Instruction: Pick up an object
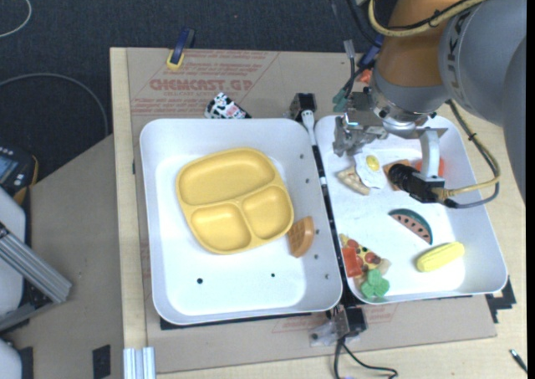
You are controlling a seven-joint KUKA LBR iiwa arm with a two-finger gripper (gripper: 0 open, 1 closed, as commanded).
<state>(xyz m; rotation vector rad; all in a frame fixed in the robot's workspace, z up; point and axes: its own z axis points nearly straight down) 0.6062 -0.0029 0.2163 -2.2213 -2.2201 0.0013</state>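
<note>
My gripper (pixel 354 143) hangs low over the far left part of the right bin (pixel 481 227). Just below it lies a toy fried egg (pixel 369 165), with a beige food piece (pixel 353 181) beside it. Further toward the front of this bin are a watermelon slice (pixel 411 225), a yellow corn cob (pixel 440 256), a pizza slice (pixel 359 258) and a green leafy piece (pixel 376 286). Something orange-red (pixel 401 166) shows partly under the wrist. Nothing is visibly held.
The left bin (pixel 159 202) holds a yellow divided plate (pixel 234 199) and a brown bread piece (pixel 301 237) near its right wall. Behind the bins on the cardboard lie a black-and-white toy (pixel 224 107) and a blue-yellow clip (pixel 178 49).
</note>
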